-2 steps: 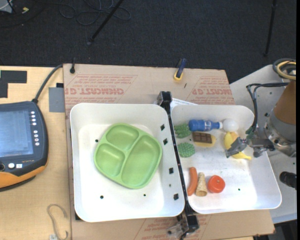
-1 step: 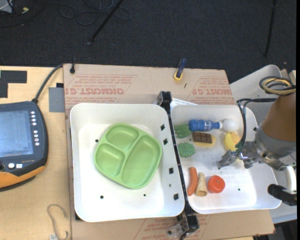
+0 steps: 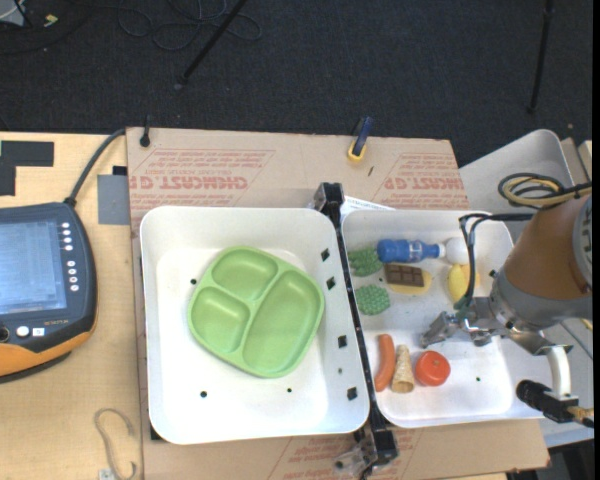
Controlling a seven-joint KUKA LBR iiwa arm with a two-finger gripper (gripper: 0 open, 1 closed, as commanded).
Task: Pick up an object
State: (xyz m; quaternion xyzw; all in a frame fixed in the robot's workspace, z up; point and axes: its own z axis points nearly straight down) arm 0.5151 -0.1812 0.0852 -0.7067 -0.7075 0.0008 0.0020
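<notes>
Orange plastic tomato (image 3: 433,368) is seen in the camera view, lying in the right bin (image 3: 480,400) just below the gripper (image 3: 450,330). The jaws are spread, with nothing between them. The tomato is judged light, rigid and smooth; a grasp across its widest part is advised.

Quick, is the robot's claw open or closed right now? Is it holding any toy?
Gripper: it hangs low in the right bin, just above the red tomato. Whether it is open or closed cannot be told, and nothing can be seen in its grasp.
</notes>
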